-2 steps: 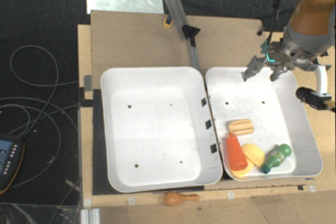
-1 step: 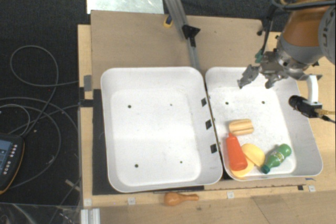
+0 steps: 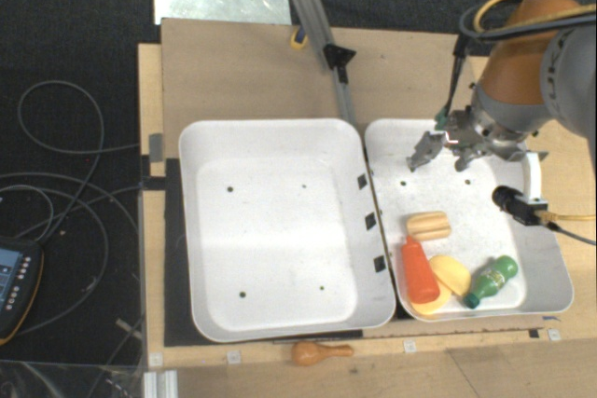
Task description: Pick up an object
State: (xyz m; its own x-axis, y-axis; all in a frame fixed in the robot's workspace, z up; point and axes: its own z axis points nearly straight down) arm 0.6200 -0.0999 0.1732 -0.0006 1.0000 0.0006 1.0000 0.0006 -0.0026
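Note:
My gripper (image 3: 440, 156) hangs over the back part of the right bin (image 3: 392, 140), its two fingers spread apart with nothing between them. Nearer the front of that bin lie a tan bread roll (image 3: 428, 225), an orange-red carrot-like piece (image 3: 419, 270), a yellow piece (image 3: 451, 274) and a green bottle (image 3: 492, 280). The roll is a short way in front of the gripper, and the other three cluster at the bin's front edge.
The left bin (image 3: 270, 228) sits beside the right one, with black clips (image 3: 370, 220) along the shared edge. A tan pear-shaped object (image 3: 321, 351) lies on the bench in front of the bins. A grey pole (image 3: 312, 9) slants in from the back.

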